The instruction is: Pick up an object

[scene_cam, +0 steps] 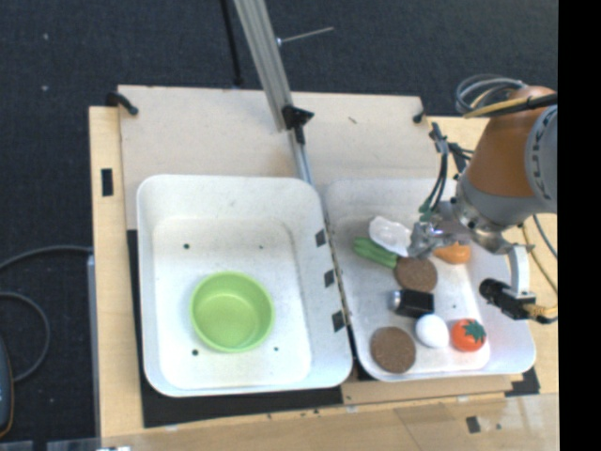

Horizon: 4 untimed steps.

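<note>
From the overhead camera, the arm (507,163) reaches in from the right over the right bin (352,205), and its gripper (424,238) hangs low above that bin's upper middle; whether it is open or closed cannot be told here. Just left of the claw lies a clear crumpled wrapper (387,231), touching a green stick-shaped object (376,252) a little lower. Just right of the claw sits a small orange object (454,253), partly hidden by the wrist. Right below the claw is a brown disc (415,274), then a black cylinder (410,301). Further below lie a white egg-shaped object (432,331), a red strawberry-like toy (469,334) and a second brown disc (392,349). Far left of the claw, the left bin (169,205) holds a green bowl (232,311).
</note>
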### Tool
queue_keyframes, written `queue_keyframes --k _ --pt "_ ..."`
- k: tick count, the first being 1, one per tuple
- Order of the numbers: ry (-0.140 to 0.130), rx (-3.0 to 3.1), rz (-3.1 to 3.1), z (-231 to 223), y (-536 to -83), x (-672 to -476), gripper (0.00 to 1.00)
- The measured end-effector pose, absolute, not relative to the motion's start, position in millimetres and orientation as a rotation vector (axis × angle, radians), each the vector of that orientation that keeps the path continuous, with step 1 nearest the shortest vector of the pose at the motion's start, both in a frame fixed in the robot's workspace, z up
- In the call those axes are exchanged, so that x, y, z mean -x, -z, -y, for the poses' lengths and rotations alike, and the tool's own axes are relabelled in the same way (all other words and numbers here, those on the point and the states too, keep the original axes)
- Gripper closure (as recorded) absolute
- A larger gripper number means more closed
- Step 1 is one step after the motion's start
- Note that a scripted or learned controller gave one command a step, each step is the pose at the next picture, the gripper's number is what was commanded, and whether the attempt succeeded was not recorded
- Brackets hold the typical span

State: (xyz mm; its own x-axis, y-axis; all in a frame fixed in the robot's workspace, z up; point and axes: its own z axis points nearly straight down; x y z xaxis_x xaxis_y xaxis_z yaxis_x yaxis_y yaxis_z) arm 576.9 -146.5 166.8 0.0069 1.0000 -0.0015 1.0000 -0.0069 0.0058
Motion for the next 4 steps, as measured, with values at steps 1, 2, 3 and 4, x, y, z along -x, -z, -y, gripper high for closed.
queue_keyframes --k 1,2,3,4 --pt "0.000 -2.225 -2.213 157 -222 -574.9 1.00" --pt "-0.006 -2.213 -2.221 152 -268 -573.3 1.00" --pt "0.001 -2.216 -2.225 111 -258 -556.9 1.00" --pt "-0.003 -2.214 -2.230 63 -263 -538.7 1.00"
